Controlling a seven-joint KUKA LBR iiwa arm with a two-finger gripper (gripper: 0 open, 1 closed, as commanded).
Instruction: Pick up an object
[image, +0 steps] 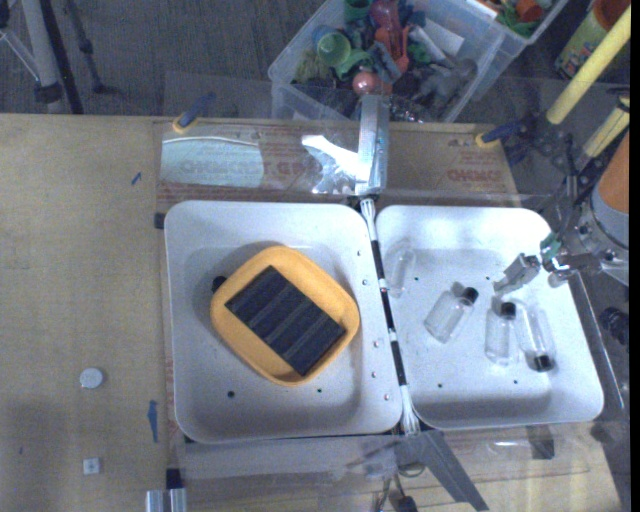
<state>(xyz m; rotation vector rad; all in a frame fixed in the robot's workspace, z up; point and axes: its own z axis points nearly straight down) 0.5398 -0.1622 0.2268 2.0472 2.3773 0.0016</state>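
Note:
My gripper (514, 274) hangs over the right bin (480, 400) near its right wall, on the arm coming in from the right. It hovers just above the top ends of three small clear bottles with black caps. One bottle (446, 311) lies left of the gripper. A second bottle (498, 333) lies right below it. The third bottle (536, 342) lies by the right wall. A faint clear item (399, 268) rests near the bin's left wall. In the left bin (190, 400) a yellow square object with a dark ribbed panel (285, 314) lies tilted.
A strip of clear plastic and a metal bar (372, 140) lie on the cardboard behind the bins. A clear tub of toys (400, 50) stands further back. A small grey disc (91, 378) sits on the bench at the left.

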